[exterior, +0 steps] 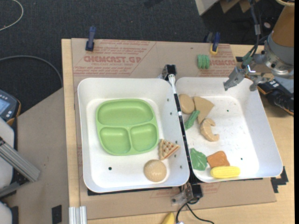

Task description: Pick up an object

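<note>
The right bin point(252, 125) holds a tan potato-like piece point(187, 103), a tan wedge point(203, 107), a green bean pod point(191, 119), a curved beige piece point(209, 130), a green leaf point(198, 159), an orange chunk point(217, 159) and a yellow corn cob point(225, 172). My gripper point(243, 83) hangs above the bin's far right corner, well away from these items. Its fingers are open with nothing between them.
The left bin point(88, 125) carries a green divided plate point(127, 126), a waffle slice point(167, 149) and a round bun point(155, 170). A small green item point(203, 61) lies on the board behind the bins. Blue clamps point(90, 38) hold the board's far edge.
</note>
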Controlling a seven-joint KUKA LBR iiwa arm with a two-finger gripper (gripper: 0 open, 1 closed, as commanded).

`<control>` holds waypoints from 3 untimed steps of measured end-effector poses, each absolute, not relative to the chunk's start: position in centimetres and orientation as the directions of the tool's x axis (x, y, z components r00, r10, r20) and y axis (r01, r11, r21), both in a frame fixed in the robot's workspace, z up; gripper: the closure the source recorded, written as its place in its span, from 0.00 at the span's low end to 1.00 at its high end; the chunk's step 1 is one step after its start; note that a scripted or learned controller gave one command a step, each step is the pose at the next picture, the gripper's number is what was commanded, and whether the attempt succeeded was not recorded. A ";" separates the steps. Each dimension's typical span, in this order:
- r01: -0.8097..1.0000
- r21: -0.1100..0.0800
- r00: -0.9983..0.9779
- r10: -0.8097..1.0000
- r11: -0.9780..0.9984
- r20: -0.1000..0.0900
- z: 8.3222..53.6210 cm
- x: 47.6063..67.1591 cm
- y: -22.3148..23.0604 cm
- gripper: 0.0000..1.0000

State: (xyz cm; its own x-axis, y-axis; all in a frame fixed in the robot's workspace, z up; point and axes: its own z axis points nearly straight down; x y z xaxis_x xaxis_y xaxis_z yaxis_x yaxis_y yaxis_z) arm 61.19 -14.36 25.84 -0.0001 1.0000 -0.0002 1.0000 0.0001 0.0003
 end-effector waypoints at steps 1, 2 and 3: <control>1.000 -0.008 -0.011 1.000 0.011 0.007 20.3 59.1 -2.8 0.00; 1.000 -0.012 0.002 1.000 -0.002 0.002 18.3 47.5 -2.6 0.00; 1.000 0.002 0.003 1.000 -0.003 0.000 19.5 48.0 -2.6 1.00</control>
State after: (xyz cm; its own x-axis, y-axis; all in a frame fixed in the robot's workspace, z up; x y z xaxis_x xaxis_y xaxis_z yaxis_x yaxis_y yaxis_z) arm 47.99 -2.58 19.49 0.0025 1.0000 -0.0001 1.0000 -0.0025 0.0020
